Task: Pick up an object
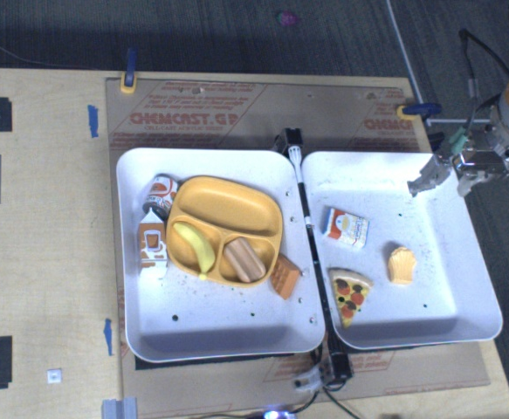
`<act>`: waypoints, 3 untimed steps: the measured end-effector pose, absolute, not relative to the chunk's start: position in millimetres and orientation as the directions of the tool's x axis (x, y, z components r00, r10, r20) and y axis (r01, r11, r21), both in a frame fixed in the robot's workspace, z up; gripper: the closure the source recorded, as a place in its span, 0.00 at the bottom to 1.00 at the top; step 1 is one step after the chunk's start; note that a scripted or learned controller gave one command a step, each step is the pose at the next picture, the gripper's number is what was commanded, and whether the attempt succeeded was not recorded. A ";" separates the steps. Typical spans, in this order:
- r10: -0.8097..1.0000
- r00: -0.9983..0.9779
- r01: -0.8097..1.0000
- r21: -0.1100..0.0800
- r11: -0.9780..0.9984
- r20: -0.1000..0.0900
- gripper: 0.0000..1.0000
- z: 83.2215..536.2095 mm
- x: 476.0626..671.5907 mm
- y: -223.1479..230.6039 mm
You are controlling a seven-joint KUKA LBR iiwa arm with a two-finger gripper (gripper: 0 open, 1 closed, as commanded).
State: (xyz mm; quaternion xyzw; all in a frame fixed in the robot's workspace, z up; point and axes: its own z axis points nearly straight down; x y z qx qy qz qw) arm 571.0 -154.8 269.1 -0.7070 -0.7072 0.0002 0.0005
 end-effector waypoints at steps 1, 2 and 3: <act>1.000 0.001 1.000 -0.002 -0.001 0.001 0.00 108.9 543.8 -151.1; 1.000 0.000 1.000 0.020 0.000 -0.008 0.00 89.8 485.8 -122.6; 1.000 0.005 1.000 0.027 -0.005 -0.014 1.00 100.7 487.1 -125.4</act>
